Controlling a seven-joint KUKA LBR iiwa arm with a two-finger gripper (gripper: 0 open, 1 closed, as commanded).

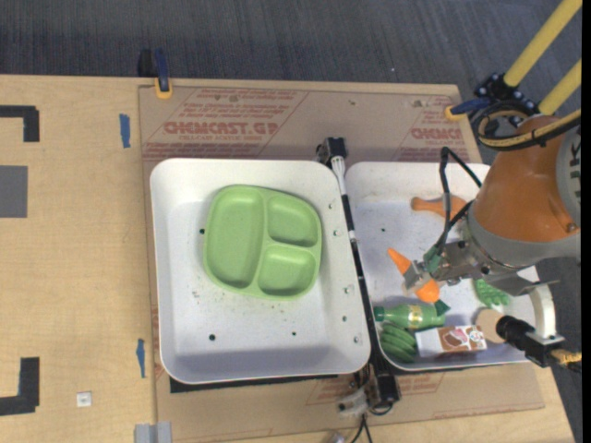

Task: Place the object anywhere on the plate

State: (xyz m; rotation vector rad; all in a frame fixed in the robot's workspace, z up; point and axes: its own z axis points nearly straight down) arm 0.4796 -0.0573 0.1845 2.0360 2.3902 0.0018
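Crowded along the near rim of the right bin are a green bottle, a green leafy toy and a small carton. An orange carrot is seen just left of the tool, with another orange piece right below it. Whether anything is gripped cannot be told. Well apart, the green plate is seated in the left bin, ringed by bare white floor.

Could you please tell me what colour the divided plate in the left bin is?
The plate is light green, plain with no pattern, seen clearly in the camera view.
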